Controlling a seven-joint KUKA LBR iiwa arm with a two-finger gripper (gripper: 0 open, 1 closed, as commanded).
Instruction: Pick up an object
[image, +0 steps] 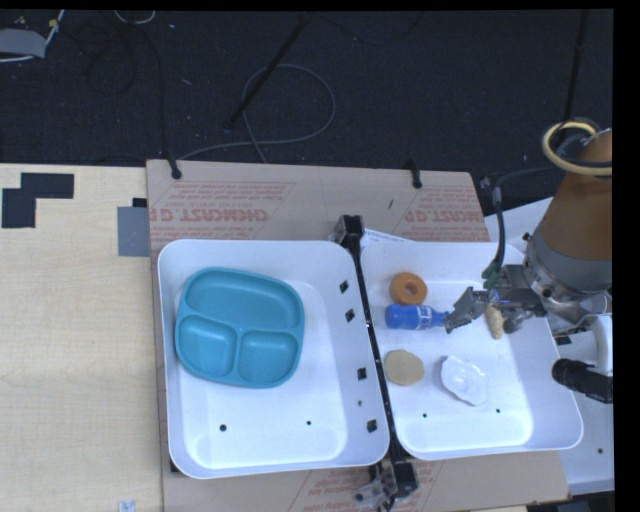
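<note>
The gripper (478, 309) hangs over the right bin (545, 425), just right of a blue bottle (415, 318). A teal tray (240, 327) lies in the left bin (260, 445).

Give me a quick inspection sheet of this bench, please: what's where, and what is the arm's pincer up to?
Surface: two white bins, left bin and right bin, on a cardboard sheet.
Job's things: in the right bin, orange ring, blue bottle, tan disc, white lump.
Clutter: teal divided plate in the left bin.
Grippers: pincer low over the right bin, beside the blue bottle; grip unclear.
Cables: loops on the dark floor behind.
Surroundings: wooden bench top at left.
</note>
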